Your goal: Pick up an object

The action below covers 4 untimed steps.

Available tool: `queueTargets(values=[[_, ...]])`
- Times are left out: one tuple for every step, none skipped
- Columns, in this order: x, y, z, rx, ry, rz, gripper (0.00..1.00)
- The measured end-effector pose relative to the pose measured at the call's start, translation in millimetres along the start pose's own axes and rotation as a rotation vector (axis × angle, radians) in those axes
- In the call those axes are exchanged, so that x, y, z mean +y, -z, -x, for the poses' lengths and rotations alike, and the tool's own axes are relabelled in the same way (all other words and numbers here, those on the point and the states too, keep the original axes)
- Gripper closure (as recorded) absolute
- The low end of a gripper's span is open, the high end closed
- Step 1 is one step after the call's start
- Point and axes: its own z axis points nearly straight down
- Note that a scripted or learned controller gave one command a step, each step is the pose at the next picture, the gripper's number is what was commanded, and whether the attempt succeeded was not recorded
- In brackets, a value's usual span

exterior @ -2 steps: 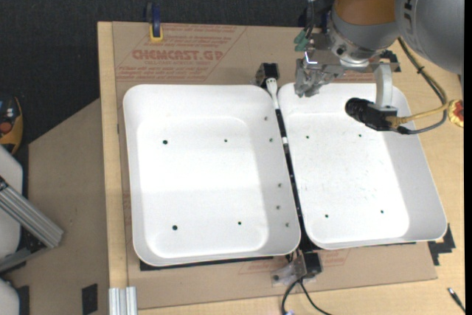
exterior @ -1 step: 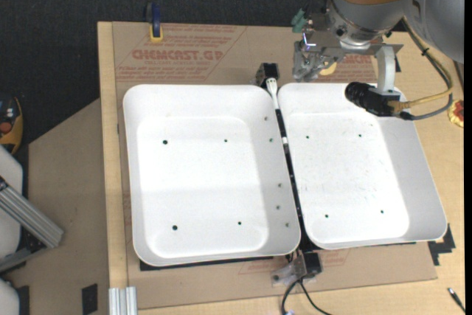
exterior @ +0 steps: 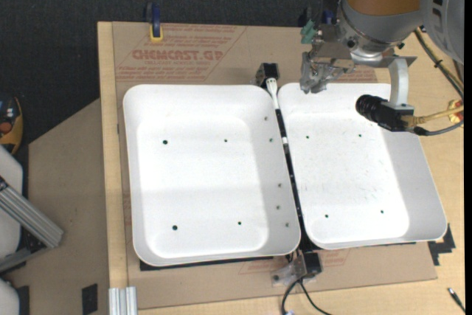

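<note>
Half-hidden gripper [exterior: 316, 80] over bin rim [exterior: 295, 94]

A brown board [exterior: 184, 55] covers the bench, printed lettering near its far edge. Two white bins, left [exterior: 203, 173] and right [exterior: 365, 173], sit side by side on it, touching.

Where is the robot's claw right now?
In the camera view the gripper hangs at the upper right, over the far edge of the right bin, near the gap between the two bins.

Whether an object sits at the claw [exterior: 314, 79] cannot be told.
</note>
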Motion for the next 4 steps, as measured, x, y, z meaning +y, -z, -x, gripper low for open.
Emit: queueTargets(values=[[-24, -62, -82, 0.001, 0.008, -0.006, 1.0], [-4, 32, -112, 0.001, 0.004, 0.012, 1.0], [52, -50, -158, 0.0, 0.004, 0.005, 1.0], [71, 10, -107, -0.001, -0.002, 0.008, 1.0]])
